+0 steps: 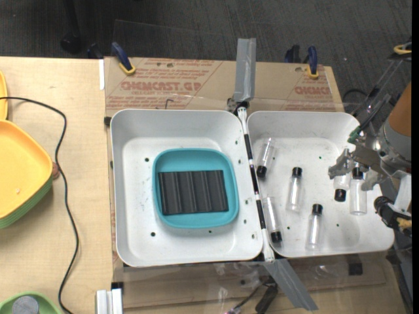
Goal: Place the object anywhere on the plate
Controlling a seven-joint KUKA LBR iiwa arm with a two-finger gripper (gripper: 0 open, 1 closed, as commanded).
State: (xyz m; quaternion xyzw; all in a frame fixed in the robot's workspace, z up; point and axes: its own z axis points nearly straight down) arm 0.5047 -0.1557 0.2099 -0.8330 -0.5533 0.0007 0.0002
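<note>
A teal plate (194, 164) with a dark ridged insert (194, 191) lies in the left white bin (127, 175). Several clear vials with black caps lie in the right bin (314, 126): one (265, 156) beside the divider, one (295, 188) in the middle, one (315, 226) near the front, and one (270, 216) along the divider. My gripper (354, 170) hangs low over the right bin's right side. Directly under it lie another vial (358, 200) and a small black cap (340, 194). Whether the gripper touches that vial is unclear.
Yellow and green dishes (19, 175) sit on the wooden bench at the left, with a black cable (65, 175) running past them. Cardboard (170, 84) held by clamps lies behind the bins. A grey strip (245, 70) stands at the divider's far end.
</note>
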